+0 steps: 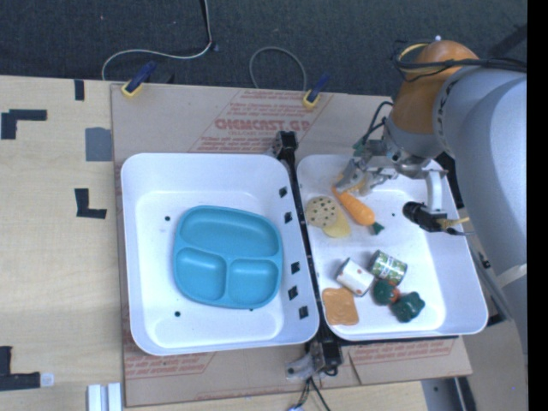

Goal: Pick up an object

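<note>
My gripper [357, 178] hangs low over the far part of the right bin [454, 264], just above the upper end of an orange carrot [358, 209]. The carrot lies slanted on the bin floor. Left of it are a round beige cookie [321, 210] and a pale yellow piece [336, 227]. Nearer the front lie a white block [352, 276], a small tin can [388, 267], a slice of toast [341, 306], a small red piece [383, 294] and a green toy [408, 306].
The left bin [145, 229] holds a blue divided plate [228, 256]. A black divider [295, 229] runs between the two bins. The grey arm [488, 144] with its orange band crowds the right bin's far right side.
</note>
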Robot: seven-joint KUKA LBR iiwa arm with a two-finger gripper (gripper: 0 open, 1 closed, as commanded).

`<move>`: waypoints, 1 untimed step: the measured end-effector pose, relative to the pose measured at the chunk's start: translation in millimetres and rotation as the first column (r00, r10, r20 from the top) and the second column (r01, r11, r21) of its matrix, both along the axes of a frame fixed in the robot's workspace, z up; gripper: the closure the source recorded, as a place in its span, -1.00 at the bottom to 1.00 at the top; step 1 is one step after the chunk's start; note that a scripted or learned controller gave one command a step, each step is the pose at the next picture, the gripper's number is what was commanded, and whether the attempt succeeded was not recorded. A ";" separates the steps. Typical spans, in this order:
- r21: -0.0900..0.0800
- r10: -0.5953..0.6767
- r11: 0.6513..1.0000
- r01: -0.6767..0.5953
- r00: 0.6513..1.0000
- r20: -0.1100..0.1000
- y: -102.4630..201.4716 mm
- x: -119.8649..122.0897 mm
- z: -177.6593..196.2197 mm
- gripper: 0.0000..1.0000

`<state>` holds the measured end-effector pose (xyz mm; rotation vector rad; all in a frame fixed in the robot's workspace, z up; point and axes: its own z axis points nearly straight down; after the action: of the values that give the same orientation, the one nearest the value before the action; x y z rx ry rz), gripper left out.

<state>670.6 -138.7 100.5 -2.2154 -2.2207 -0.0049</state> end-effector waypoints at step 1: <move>-0.002 0.008 1.000 -0.008 1.000 0.002 114.8 -48.0 88.5 1.00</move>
<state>622.6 -24.0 189.0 -2.2090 -2.2310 -0.0049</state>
